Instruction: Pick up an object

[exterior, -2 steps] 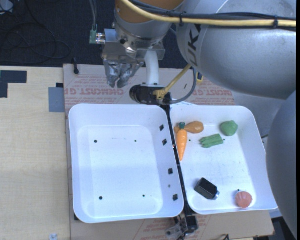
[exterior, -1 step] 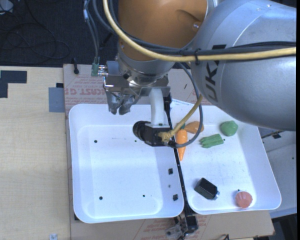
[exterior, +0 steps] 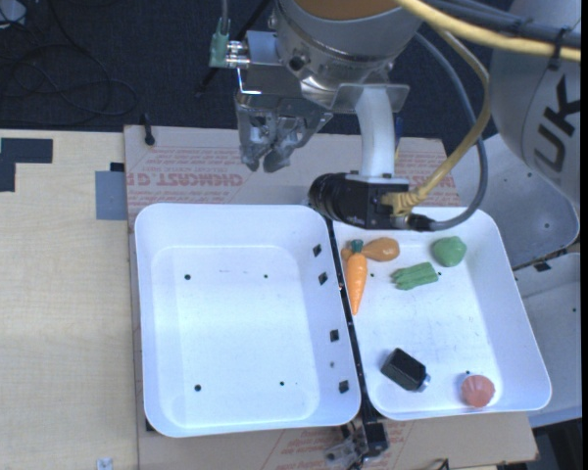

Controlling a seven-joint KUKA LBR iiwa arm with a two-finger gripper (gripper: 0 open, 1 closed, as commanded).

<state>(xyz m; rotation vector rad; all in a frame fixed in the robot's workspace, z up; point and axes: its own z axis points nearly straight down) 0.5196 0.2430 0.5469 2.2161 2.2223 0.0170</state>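
My gripper (exterior: 270,145) hangs high above the back edge of the left bin (exterior: 157,225), over the cardboard, and nothing shows in it. All the objects lie in the right bin (exterior: 524,311). An orange carrot (exterior: 355,282) lies along the divider at the back left. A tan-orange rounded piece (exterior: 381,251) touches its top. A green ridged piece (exterior: 415,277) and a green round piece (exterior: 449,251) lie further right. A black block (exterior: 405,369) and a pinkish-red ball (exterior: 477,391) sit near the front.
The two white bins sit side by side on a cardboard sheet (exterior: 186,169) on a pale wooden bench (exterior: 49,292). The arm and its yellow cable (exterior: 470,145) loom over the back of the right bin. Dark floor with cables lies behind.
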